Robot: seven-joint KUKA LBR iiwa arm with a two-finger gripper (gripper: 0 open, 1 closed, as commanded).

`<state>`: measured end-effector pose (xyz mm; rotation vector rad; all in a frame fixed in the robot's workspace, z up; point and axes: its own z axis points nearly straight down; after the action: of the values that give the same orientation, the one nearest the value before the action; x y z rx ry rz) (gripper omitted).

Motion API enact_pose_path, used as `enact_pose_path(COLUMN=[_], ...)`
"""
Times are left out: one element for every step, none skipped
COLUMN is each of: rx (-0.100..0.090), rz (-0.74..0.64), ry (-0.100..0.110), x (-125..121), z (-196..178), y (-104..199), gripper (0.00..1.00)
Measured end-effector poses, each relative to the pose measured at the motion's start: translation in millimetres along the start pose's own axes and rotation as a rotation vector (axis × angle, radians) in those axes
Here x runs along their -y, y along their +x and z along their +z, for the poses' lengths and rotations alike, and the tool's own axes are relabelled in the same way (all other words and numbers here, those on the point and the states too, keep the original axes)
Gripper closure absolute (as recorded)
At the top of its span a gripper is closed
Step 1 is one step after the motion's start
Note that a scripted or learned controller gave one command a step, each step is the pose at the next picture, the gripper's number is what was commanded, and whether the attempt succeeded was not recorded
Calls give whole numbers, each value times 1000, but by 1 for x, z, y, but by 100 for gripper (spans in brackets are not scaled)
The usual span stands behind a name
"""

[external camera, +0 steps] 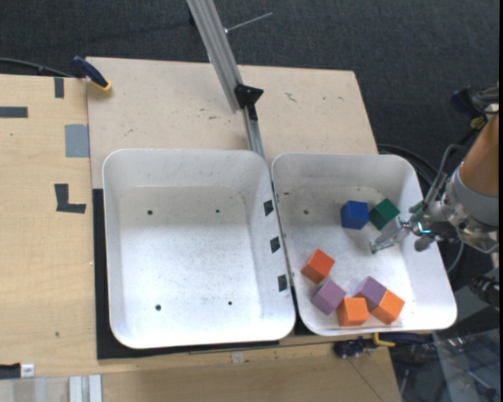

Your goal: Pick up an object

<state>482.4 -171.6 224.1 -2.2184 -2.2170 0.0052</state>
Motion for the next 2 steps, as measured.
enact_pose_path(rx=[1, 0], rz=[-3, -1], ry=[-4, 0], x=[-1, -1], z=[-2, 41], y=[0, 0], gripper=[0, 0])
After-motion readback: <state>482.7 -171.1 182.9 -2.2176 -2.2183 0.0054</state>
